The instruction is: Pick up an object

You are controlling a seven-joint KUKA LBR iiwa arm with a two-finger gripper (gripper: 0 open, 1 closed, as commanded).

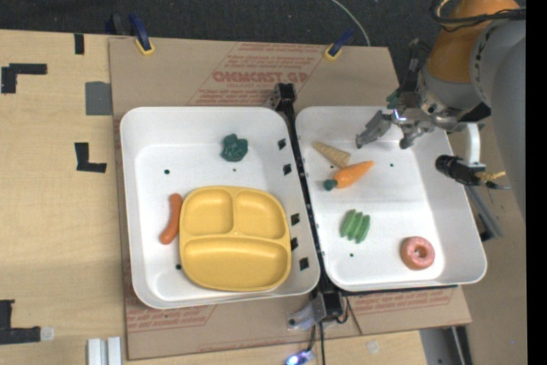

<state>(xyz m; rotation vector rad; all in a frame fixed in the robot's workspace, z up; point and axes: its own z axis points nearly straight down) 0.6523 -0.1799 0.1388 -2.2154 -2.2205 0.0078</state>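
My gripper [390, 136] hangs over the back of the right bin [444, 209], its two fingers spread open with nothing between them. Just to its left and below lie a tan cone [332, 154] and an orange carrot [351, 174]. Nearer the front of that bin sit a green ridged piece [355, 226] and a pink doughnut [418, 253]. The left bin [137, 184] holds a yellow divided plate [234, 238], an orange sausage [172, 218] beside it, and a dark green broccoli [234, 148].
A black divider [295, 175] runs between the two bins. The bins rest on a cardboard sheet [248, 73] held by blue clamps at the back. The arm's grey body and orange band [466, 30] fill the upper right.
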